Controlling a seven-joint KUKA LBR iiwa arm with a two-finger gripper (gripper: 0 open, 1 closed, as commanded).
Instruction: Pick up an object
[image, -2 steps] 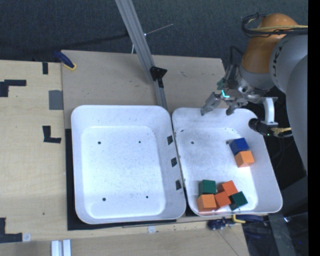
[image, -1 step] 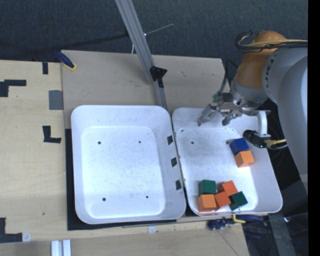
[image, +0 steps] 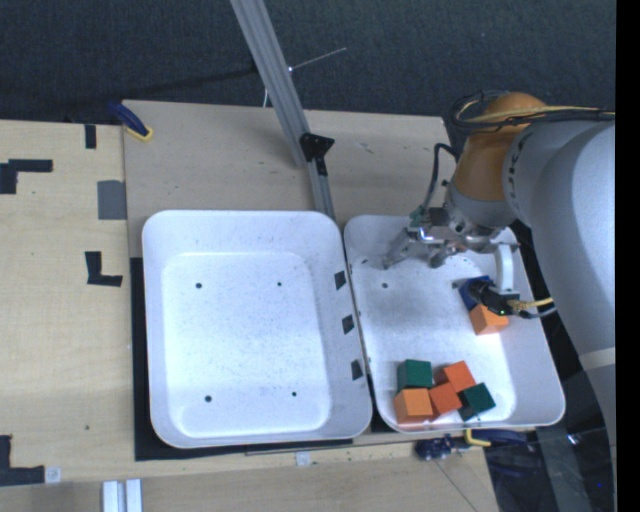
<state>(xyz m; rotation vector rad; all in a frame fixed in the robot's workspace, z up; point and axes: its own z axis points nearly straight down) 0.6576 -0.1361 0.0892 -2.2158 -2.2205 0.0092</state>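
My gripper hangs over the far part of the right bin, its fingers spread open with nothing between them. An orange block lies to the gripper's right, near the bin's right wall. At the bin's near end sits a cluster of blocks: a green one, an orange one, two more orange ones and a dark green one. The gripper touches none of them.
The left bin stands beside the right one, sharing a raised rim in the middle. A slanted metal pole runs down to the bench behind the bins. The grey arm covers the right side.
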